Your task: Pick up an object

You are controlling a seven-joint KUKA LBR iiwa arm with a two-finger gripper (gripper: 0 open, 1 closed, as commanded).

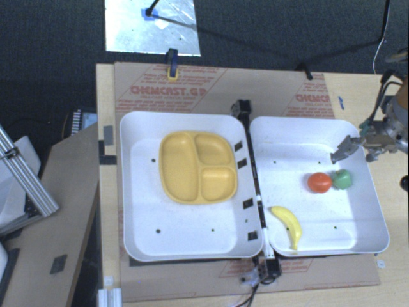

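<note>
- gripper (pixel 350 151) sits just above the red ball (pixel 319 182), fingers spread, holding nothing
- green ball (pixel 343 179) touches the red ball's right side
- banana (pixel 288 224) lies below it
- yellow tray (pixel 197 167) sits way off left

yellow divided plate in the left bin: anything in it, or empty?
Empty. The yellow plate lies flat in the left bin, and all three compartments show bare yellow. The banana, red ball and green ball lie in the right bin.

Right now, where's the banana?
In the camera view, the banana lies in the right-hand bin, near its front left corner beside the divider, below and left of the red ball and green ball.
</note>
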